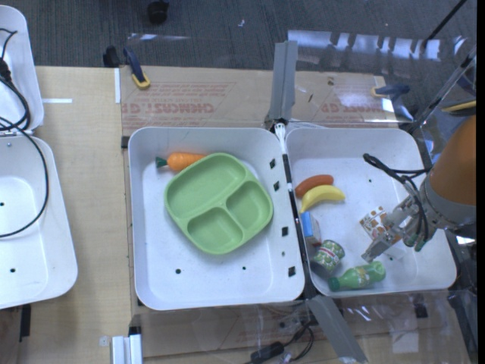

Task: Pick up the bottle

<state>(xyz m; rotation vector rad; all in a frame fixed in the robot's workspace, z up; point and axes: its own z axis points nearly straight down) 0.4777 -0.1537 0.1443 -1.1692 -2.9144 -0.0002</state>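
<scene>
In the camera view, the arm (pixel 455 180) comes in from the right edge over the right bin (pixel 345 144), its orange band above the grey wrist. The end effector (pixel 377 250) points down and to the left, low over the bin floor; whether it is parted or closed cannot be told, and nothing can be seen in its grasp.

Just below the end effector, near the bin's front wall, lies the green bottle (pixel 358 277) on its side, close to the tip but apparently apart from it. To the left of the end effector sits a small round green can (pixel 329 254), beside a blue item (pixel 306 227) against the dividing wall. Just above the tip lies a small patterned packet (pixel 373 221). Farther up and left are a yellow banana (pixel 323 196) and an orange-red item (pixel 314 182).

Well to the left, in the left bin (pixel 151 264), a green divided plate (pixel 219 202) lies with a carrot (pixel 182 160) at its upper edge.
</scene>
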